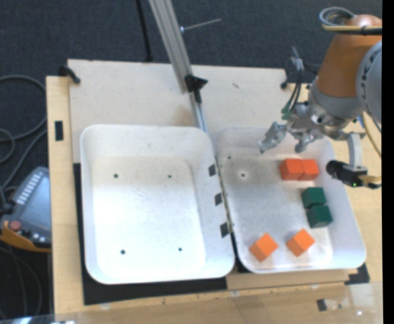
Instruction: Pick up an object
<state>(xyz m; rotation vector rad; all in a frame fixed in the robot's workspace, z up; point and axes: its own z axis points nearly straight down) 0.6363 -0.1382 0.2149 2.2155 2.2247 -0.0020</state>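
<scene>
**Pincer over right bin, nothing picked yet**

Arm (345, 52) enters from the upper right of the frame, orange band above the wrist. Pincer (288, 139) hangs over the upper part of the right bin (251, 201), near its back rim. Fingers look spread apart, 1 pointing toward the left (270, 140) and another toward the right, with nothing between them. So no grasp so far.

Candidate objects all sit in the right bin: 2 orange blocks (299, 169) touching side by side just below the pincer, 2 green blocks (316, 206) stacked in a column toward the right rim, 1 orange cube (264, 246) and another orange cube (301, 241) near the bottom rim, set apart from each other. Left bin (150, 201) in the centre-left holds no blocks. Both bins rest on the bench (150, 93).

Progress: early. Approach appears done or nearly done; the descent, closing on a block and lift are all left. Nearest target is probably the orange pair, but the 2 touch, so a clean single grab may be awkward.
</scene>
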